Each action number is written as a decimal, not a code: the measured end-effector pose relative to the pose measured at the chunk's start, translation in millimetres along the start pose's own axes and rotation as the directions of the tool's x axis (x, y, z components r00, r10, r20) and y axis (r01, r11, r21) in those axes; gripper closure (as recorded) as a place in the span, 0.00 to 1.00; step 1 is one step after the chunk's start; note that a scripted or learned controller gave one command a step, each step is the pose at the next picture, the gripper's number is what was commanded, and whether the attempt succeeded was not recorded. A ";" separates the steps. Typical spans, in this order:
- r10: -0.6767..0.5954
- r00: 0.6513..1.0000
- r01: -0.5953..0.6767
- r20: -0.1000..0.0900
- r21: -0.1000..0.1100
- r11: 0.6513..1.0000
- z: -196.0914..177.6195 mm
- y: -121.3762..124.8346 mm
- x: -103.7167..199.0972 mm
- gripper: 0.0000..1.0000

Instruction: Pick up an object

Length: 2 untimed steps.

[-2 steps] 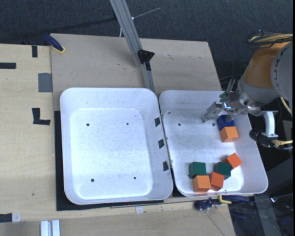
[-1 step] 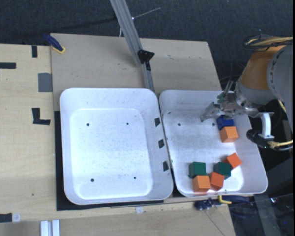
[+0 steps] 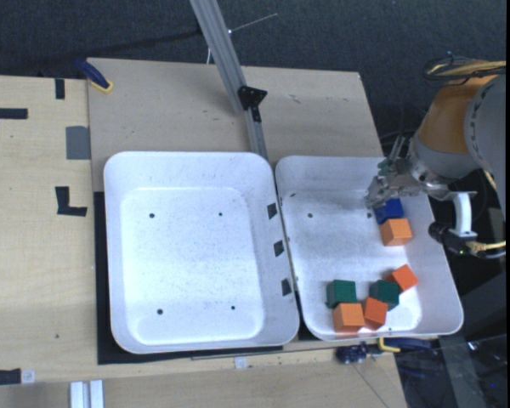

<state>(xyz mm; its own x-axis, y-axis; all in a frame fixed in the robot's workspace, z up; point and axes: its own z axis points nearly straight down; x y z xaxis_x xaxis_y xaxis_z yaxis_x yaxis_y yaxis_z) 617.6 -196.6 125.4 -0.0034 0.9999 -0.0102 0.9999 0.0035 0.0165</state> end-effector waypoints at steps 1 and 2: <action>0.002 1.000 -0.001 -0.009 0.014 1.000 -43.0 4.7 -2.4 1.00; 0.001 1.000 -0.001 -0.008 0.011 1.000 -106.8 5.1 -4.4 1.00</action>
<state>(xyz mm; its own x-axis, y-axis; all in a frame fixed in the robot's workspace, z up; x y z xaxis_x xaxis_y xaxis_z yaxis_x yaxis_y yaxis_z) 620.9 -199.9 232.4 -0.0020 1.0000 -0.0021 1.0000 0.0020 0.0058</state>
